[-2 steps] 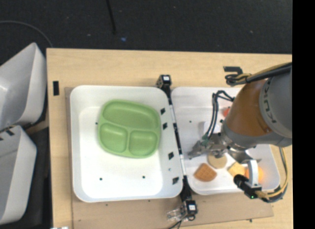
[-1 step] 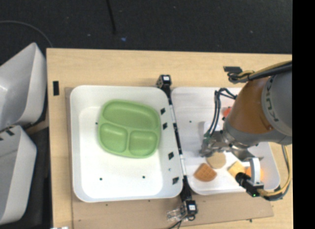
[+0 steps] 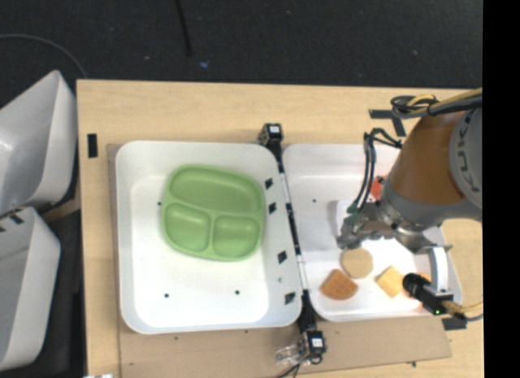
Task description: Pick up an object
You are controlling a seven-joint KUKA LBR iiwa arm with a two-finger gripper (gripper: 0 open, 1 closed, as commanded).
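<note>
- Tool [image 3: 355, 242] sits low in the right bin [image 3: 325, 165], hanging under the grey wrist with the orange band; we read it as just above or touching the round beige piece [image 3: 357, 263].
- Tool state: we cannot tell, the wrist body covers the business end.
- Beige piece lies in the near half of the right bin, right under the tool; no sign that it is lifted, so we judge the pick as not made yet.
- Orange-brown piece [image 3: 339, 287] lies just beside the beige one, toward the bin's front wall; yellow wedge [image 3: 390, 281] just to the other side, near a black fitting on the arm.
- Risk: three pieces crowd together, so a close could catch two at once or nudge a neighbour away.
- Risk: beige piece looks flat and round, so we expect it may slip out or get pushed flat against the bin floor if the descent is off-centre.
- Risk: pieces sit near the front wall and the divider, so a shove could wedge one into the corner.
- Left bin [image 3: 130, 287] carries a green compartment plate [image 3: 214, 212], well apart from the tool; no concern there.
- Both bins rest on the wooden worktop [image 3: 203, 108].
</note>
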